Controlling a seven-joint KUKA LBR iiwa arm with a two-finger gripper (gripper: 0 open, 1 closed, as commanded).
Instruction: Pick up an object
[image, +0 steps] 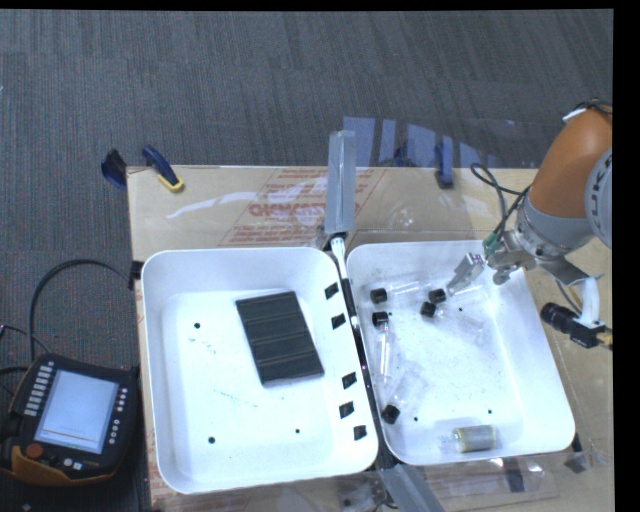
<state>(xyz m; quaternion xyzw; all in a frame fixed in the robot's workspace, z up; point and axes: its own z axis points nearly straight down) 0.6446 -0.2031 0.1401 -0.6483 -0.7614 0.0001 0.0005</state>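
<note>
Small black cube (428, 309) just below-left of end effector (466, 270), apart.

A single camera hangs above the bench (200, 215), tilted down at a slant, far enough back to take in both white bins (165, 290) and grey carpet (250, 80) beyond, probably from the bench's near side.

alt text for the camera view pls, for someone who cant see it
A robot gripper hovers over the right white bin, which holds a small metal cylinder. The left bin holds a dark ribbed slab.
</note>
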